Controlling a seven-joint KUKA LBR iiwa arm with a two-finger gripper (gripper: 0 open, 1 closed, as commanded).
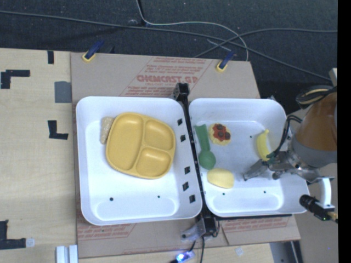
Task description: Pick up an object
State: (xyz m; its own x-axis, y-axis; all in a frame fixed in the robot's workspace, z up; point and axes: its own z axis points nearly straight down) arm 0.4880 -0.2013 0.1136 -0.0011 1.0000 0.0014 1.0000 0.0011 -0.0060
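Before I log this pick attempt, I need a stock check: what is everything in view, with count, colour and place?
bins: 2, white, side by side on the bench
divided plate: 1, yellow, left bin
sponge-like piece: 1, tan, left bin, at the plate's left edge
spoon: 1, green, right bin, left side
small pizza toy: 1, yellow and red, right bin, upper middle
banana: 1, yellow, right bin, right side
pale yellow lump: 1, right bin, lower middle
clamps: 2, blue and yellow, cardboard's top edge
gripper: 1, grey, low in right bin
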